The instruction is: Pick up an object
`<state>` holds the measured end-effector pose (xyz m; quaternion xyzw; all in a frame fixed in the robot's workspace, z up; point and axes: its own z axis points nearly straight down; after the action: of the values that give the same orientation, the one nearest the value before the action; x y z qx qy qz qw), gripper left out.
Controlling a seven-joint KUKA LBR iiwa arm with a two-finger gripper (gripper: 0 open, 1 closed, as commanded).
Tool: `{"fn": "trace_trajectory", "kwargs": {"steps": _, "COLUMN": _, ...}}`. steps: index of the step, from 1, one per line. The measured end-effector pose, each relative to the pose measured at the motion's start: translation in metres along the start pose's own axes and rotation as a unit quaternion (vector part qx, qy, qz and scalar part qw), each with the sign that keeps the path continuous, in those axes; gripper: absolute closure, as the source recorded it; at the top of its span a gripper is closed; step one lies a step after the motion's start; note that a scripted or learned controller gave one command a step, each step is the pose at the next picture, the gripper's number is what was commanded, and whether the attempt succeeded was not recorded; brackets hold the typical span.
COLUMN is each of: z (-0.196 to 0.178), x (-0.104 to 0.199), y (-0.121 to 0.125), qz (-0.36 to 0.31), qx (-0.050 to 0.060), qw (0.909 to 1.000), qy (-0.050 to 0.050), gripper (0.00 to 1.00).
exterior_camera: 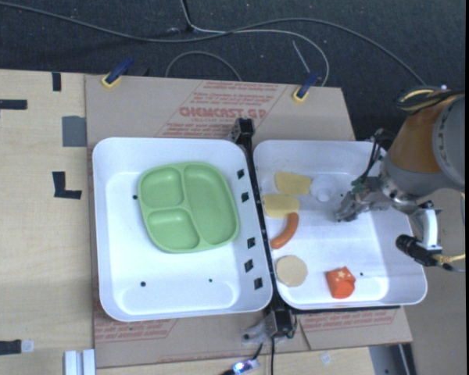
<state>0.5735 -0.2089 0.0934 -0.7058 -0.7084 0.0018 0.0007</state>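
Grey arm (442, 151) with orange band, reaching from the right, wrist angled down-left.

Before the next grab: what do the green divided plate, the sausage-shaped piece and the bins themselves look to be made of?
Green divided plate: looks like moulded plastic, matte, even colour, soft rounded ridges between its three compartments.
Sausage-shaped piece: probably toy food in plastic or rubber; smooth, uniformly orange, bent. Too small to tell which.
Bins: apparently thin, formed white plastic, slightly glossy, with rounded corners and raised rims.
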Motion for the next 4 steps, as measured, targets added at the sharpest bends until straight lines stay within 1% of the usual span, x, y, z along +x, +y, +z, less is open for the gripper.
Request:
{"fn": "trace_trajectory", "kwargs": {"steps": 1, "z": -0.06, "x": 0.0, "y": 0.001, "qz": 0.001, "qx": -0.001, "qw": 1.0, "qy": 0.001, "gripper": 1.0}}
{"fn": "trace_trajectory", "kwargs": {"steps": 2, "z": -0.111, "x": 0.01, "y": 0.005, "qz": 0.0, "qx": -0.002, "qw": 1.0, "qy": 0.001, "gripper": 1.0}}
{"fn": "trace_trajectory", "kwargs": {"steps": 3, "z": -0.117, "x": 0.01, "y": 0.005, "qz": 0.001, "qx": 0.001, "qw": 1.0, "qy": 0.002, "gripper": 1.0}}
{"fn": "trace_trajectory", "kwargs": {"steps": 4, "z": -0.108, "x": 0.057, "y": 0.008, "qz": -0.001, "qx": 0.002, "qw": 1.0, "qy": 0.002, "gripper": 1.0}}
